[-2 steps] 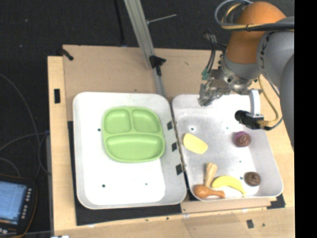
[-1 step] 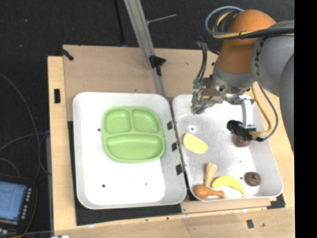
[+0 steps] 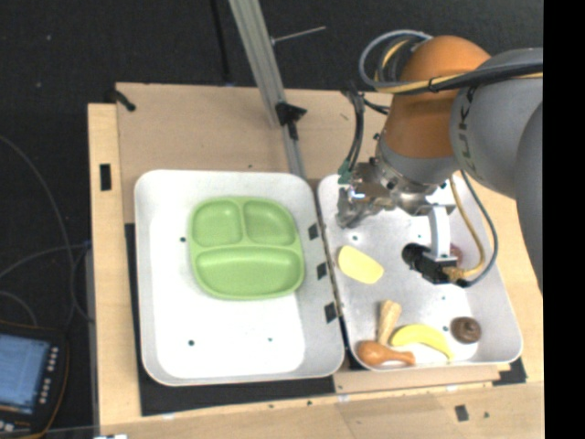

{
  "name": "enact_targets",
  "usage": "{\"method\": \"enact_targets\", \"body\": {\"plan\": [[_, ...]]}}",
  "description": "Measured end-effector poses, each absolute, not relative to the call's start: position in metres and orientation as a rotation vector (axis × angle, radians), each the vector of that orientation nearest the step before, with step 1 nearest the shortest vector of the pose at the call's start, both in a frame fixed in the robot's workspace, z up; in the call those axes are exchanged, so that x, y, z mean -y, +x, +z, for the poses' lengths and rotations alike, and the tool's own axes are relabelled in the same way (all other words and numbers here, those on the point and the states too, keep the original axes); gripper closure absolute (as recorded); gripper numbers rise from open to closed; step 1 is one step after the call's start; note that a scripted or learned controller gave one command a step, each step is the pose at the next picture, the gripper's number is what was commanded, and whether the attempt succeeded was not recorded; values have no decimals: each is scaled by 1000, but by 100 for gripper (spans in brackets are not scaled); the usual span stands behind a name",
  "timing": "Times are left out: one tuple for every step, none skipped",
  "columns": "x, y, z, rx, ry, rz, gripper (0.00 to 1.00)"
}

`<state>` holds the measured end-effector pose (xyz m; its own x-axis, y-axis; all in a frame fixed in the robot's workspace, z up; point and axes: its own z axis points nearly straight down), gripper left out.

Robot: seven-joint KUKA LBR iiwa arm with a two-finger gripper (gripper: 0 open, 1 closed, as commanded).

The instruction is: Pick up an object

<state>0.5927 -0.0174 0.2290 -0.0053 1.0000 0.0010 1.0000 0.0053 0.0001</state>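
Currently the gripper (image 3: pixel 352 210) sits at the upper left corner of the right bin (image 3: pixel 489 291), just inside the wall it shares with the left bin. It points down at the bin floor. Fingers are too dark and blurred against the wrist hardware: can't tell whether they're spread or closed, and nothing is visibly between them.

Nearest object is the pale yellow flat piece (image 3: pixel 360 265), lying on the bin floor just below the gripper, apart from it. To its right, mid-bin, a black block-like part (image 3: pixel 422 260) with a white bracket above it; looks like part of the arm's tooling, can't confirm.

Lower part of the right bin holds the rest:
- tan, bone-shaped item (image 3: pixel 388 318), upright-ish in frame, below the yellow flat piece
- orange-brown item (image 3: pixel 384 354) against the bottom wall, touching or just beside the tan one
- yellow banana (image 3: pixel 423 338) just right of those two
- small dark brown round item (image 3: pixel 466 328) near the lower right corner, apart from the banana

Arm (image 3: pixel 494 108) comes in from the upper right of the frame, orange band (image 3: pixel 430 80) above the wrist, cables looping around it.

Left bin (image 3: pixel 164 337) holds a green divided plate (image 3: pixel 247 248) with three compartments, in its upper middle area.

Both bins sit on a tan bench (image 3: pixel 183 117). A grey metal rail (image 3: pixel 260 53) runs diagonally from top centre down to the gap between the bins. A screen (image 3: pixel 27 373) shows at the lower left edge of the frame.
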Motion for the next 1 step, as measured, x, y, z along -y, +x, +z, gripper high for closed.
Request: {"method": "enact_targets", "body": {"plan": [[-28, 559, 238, 2228, -2213, -2, 100]]}}
